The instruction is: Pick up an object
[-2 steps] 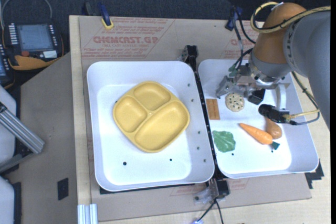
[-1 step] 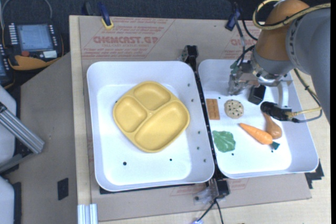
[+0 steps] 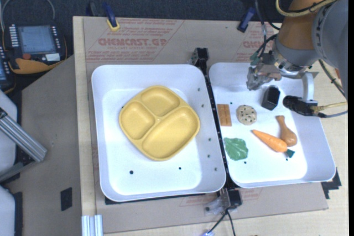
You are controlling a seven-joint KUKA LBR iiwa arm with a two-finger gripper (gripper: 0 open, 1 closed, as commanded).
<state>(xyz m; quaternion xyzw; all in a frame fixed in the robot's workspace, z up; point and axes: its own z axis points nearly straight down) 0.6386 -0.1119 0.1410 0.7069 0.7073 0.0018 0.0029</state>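
Note:
My gripper (image 3: 261, 81) hangs over the back part of the right bin (image 3: 316, 169), above its white floor. In front of it lie a brown wafer (image 3: 223, 114) and a round speckled cookie (image 3: 246, 114). An orange carrot (image 3: 270, 141) and a tan drumstick (image 3: 286, 130) lie further to the front right. A green leaf piece (image 3: 236, 148) lies near the bin's left wall. Nothing shows in the gripper's grasp. A small black part (image 3: 271, 98) sits just below the gripper, and I cannot tell whether it belongs to the gripper.
The left bin (image 3: 110, 174) holds a yellow divided plate (image 3: 159, 121) at its middle. A black clamp (image 3: 199, 56) stands at the back between the bins. The arm's orange band (image 3: 301, 19) and cables (image 3: 326, 110) hang over the right bin's back right.

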